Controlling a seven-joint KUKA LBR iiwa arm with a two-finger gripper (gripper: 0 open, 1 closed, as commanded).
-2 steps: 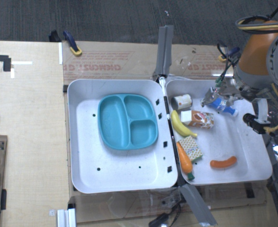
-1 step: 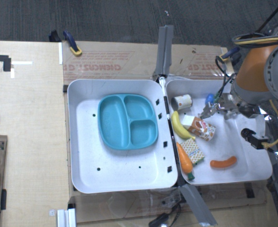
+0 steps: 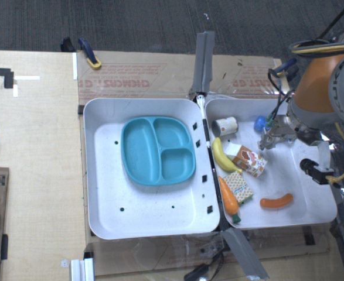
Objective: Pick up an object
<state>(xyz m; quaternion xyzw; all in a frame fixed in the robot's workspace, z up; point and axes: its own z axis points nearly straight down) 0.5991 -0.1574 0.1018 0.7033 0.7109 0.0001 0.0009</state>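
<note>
Wooden bench [image 3: 31,127] bears two bins: left bin [image 3: 101,215] holds a blue plate [image 3: 158,151]. Right bin [image 3: 312,212] holds banana [image 3: 221,155], carrot [image 3: 228,198] and sausage [image 3: 276,201]; gripper [image 3: 268,140] at its 12 o'clock, jaw state unclear.

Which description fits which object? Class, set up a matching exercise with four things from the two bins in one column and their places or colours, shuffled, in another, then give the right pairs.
Things:
1. divided plate
2. banana
3. sausage
4. carrot

Descriptions:
A. orange, lying along the divider wall at the right bin's front
B. teal, alone in the left bin
C. yellow, curved, near the right bin's left wall
D. reddish-orange, near the right bin's front right

Pairs: 1-B, 2-C, 3-D, 4-A
</note>
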